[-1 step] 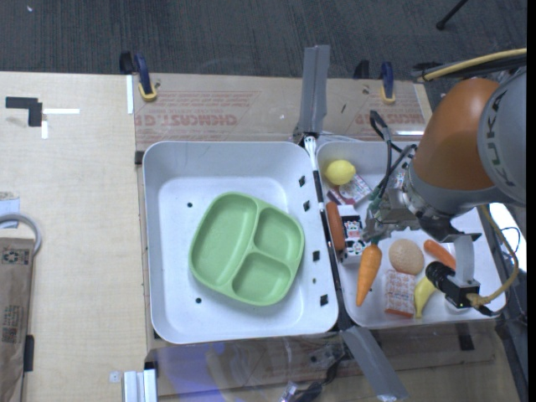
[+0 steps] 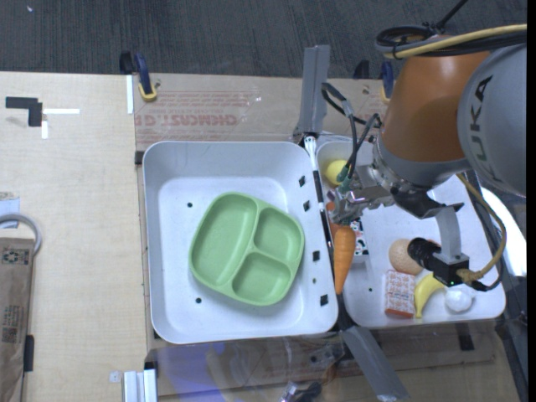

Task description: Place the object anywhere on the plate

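White right bin [image 2: 486, 304], carrot [image 2: 342, 256] lengthwise along its left wall, tip toward camera; pincer [image 2: 346, 198] state unclear

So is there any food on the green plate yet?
No, the green plate in the left bin has nothing in its compartments; the carrot and banana lie in the right bin.

The pincer [image 2: 347, 198] hangs over the right bin's [image 2: 481, 304] left edge, above the carrot [image 2: 342, 256], which lies just below it along that wall. A lemon [image 2: 336, 172] sits just behind it. To its left, in the left bin [image 2: 167, 224], rests the plate [image 2: 246, 249]. To its lower right lie a bun [image 2: 404, 257], a banana [image 2: 427, 294] and a wafer [image 2: 398, 294], close together.
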You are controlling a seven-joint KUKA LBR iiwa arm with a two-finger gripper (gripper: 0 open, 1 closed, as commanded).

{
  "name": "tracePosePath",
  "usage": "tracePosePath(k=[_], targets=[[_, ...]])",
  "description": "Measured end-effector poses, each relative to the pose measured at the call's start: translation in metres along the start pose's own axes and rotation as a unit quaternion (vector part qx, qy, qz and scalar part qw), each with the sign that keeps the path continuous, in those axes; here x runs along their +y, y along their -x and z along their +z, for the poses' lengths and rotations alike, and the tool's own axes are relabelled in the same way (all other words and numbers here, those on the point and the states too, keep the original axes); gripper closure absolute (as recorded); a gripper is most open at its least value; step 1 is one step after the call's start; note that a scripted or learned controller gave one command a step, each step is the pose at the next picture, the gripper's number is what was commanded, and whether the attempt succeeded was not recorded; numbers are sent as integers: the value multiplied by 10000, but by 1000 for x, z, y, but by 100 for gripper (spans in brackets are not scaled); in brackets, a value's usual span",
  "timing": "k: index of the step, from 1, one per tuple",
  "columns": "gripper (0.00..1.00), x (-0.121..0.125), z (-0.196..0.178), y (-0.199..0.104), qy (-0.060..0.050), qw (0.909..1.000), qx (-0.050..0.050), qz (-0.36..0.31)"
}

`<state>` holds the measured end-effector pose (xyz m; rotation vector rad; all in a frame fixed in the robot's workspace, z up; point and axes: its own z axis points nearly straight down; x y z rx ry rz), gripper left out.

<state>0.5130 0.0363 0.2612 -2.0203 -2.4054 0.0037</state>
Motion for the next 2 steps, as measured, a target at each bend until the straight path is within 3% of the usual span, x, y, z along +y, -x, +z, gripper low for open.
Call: tracePosePath(k=[1, 2], targets=[[100, 8, 28, -46, -14, 9958, 1, -916], [0, 8, 28, -46, -13, 9958, 1, -916]])
